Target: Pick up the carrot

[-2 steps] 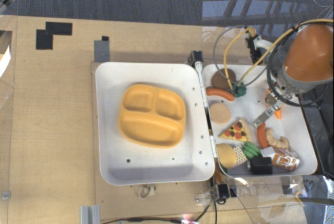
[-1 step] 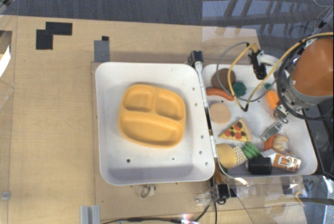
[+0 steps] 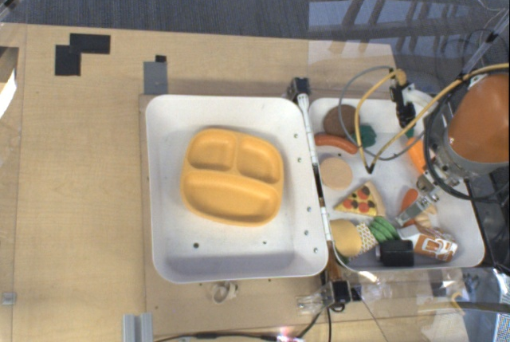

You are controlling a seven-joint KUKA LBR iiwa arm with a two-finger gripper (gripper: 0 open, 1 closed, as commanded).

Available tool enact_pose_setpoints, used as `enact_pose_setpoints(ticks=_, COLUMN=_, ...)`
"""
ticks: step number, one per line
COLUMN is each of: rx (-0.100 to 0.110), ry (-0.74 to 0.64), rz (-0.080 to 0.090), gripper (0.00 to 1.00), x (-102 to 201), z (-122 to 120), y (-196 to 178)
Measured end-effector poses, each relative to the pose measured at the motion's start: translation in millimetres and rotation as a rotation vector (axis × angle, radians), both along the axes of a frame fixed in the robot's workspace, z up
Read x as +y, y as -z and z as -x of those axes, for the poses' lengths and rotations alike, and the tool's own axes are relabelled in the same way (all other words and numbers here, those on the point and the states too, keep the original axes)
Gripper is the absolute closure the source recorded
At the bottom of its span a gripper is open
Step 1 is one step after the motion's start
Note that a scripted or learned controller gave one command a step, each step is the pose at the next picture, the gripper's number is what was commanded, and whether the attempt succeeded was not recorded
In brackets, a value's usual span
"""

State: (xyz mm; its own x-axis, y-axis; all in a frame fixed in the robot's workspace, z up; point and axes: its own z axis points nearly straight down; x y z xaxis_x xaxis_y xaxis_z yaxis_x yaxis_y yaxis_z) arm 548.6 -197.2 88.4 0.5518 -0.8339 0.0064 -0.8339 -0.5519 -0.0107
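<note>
One gripper (image 3: pixel 421 205) hangs beside the carrot (image 3: pixel 409 198) in the right bin (image 3: pixel 470 241). We cannot tell its state. We judge it positioned for approach.

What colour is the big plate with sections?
Yellow-orange plate, seen in the camera view.

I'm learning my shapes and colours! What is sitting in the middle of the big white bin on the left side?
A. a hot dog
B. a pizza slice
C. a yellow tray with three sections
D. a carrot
C: a yellow tray with three sections lies in the middle of the left bin, while the pizza slice and the other toy foods lie in the right bin.
</note>
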Motion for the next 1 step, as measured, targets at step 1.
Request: enact_pose_setpoints(ticks=1, rx=-0.002, ry=0.215, rz=0.0, gripper=0.0, x=1.1, z=15.8, y=-0.5)
